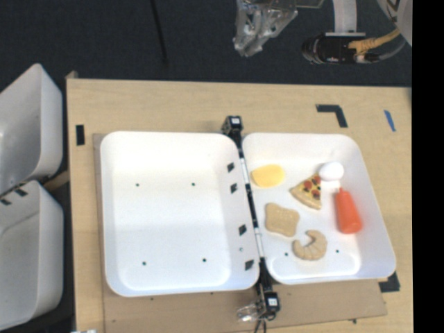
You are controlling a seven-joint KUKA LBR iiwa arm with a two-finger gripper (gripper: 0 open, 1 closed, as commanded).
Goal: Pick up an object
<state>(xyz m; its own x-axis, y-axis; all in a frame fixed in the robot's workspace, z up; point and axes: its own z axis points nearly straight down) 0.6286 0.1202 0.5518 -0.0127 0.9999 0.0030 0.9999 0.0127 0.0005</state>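
The tool [258,26], its grip state impossible to tell, hangs high beyond the surface; it should descend squarely over the bottle [347,211] lying in the right bin [361,266], approaching across its width.

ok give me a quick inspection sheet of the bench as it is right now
surface: tan bench board bearing a left bin and a right bin, joined by clips
job's things: all in the right bin: yellow disc, pizza slice, orange bottle with white cap, toast piece, croissant
clutter: nothing seen
grippers: hand raised beyond the bench's far edge, holding nothing visible
cables: strap and wiring by the arm's base
surroundings: dark floor, white shapes at left
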